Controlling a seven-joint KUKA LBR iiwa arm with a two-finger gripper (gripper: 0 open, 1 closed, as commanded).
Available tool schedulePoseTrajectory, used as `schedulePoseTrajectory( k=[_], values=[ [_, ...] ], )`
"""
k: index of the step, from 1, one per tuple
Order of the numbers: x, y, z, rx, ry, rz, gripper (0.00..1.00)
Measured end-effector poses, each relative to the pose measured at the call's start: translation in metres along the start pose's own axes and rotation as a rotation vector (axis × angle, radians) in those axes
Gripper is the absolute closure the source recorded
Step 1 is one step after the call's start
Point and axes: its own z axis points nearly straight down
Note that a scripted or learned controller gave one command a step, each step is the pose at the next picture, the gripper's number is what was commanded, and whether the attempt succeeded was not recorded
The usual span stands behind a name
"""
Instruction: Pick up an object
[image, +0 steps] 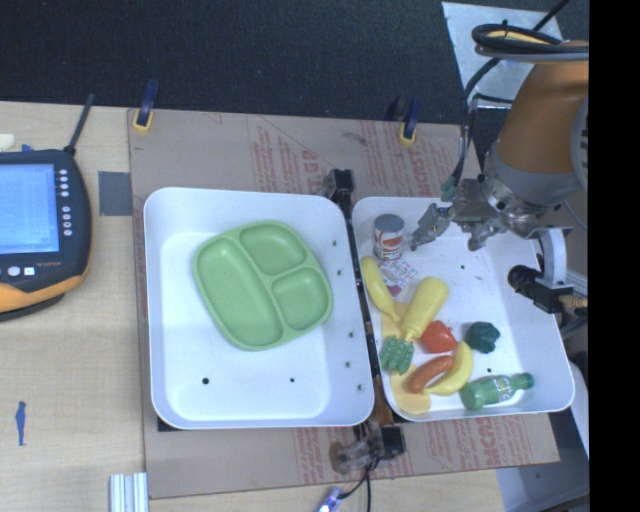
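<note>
The two-finger gripper (450, 228) hangs spread and holding nothing over the far edge of the right shallow white bin (535, 345), just beside the small silver can with a red label (388, 238). Along that bin's left and near edges, plastic toy foods (432, 345) crowd together. I'd worry the fingers could strike two pieces there and lift neither.

Grey arm (535, 180), orange band, black cables, metal pincer (452, 232).
</note>
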Motion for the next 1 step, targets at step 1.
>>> schedulePoseTrajectory(
  k=[1],
  values=[
    [-0.0012,0.0261,0.0974,0.003,-0.001,-0.002,0.0]
  ],
)
